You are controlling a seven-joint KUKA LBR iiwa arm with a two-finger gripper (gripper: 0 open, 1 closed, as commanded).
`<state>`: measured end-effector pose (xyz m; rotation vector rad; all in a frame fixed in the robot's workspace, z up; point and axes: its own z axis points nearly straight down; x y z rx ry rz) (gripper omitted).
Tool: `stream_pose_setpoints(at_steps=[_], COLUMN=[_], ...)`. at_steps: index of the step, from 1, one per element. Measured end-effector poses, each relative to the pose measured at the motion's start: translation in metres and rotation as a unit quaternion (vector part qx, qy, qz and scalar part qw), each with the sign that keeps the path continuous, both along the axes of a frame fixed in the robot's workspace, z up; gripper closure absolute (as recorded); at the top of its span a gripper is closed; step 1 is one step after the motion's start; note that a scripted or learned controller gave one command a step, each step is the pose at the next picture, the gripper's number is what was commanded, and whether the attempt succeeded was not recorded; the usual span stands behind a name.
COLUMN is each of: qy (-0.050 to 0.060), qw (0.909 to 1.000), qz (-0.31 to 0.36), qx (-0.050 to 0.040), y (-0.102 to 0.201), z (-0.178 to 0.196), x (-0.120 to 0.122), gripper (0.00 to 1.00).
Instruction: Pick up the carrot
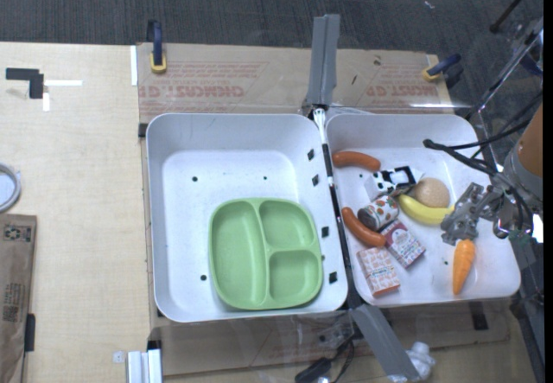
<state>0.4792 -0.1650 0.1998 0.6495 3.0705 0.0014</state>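
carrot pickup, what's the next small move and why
Probably a short straight descent onto the carrot. The pincer sits just above the carrot's top end in the right bin, and the view shows nothing between its fingers. The carrot lies apart from the banana and the boxes, so a drop there looks unobstructed.

Pale wooden bench [69, 156], bearing two shallow white plastic bins [173, 200] side by side toward its right edge; roll of clear tape [7, 189] and brown paper bag [15, 273] at its left edge.
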Motion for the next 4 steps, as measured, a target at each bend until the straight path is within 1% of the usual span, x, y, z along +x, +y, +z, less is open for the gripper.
stream_pose_setpoints(at_steps=[1, 2, 3, 4], qy=[0.001, -0.001, -0.002, -0.002], qw=[0.9623, 0.9299, 0.8152, 0.8153], qz=[0.272, 0.368, 0.579, 0.579], qx=[0.0000, -0.0012, -0.0013, -0.0012], y=[0.050, -0.014, 0.022, 0.022], z=[0.003, 0.109, 0.080, 0.080], x=[0.000, 0.046, 0.141, 0.141], gripper=[1.00, 1.00, 1.00, 0.00])
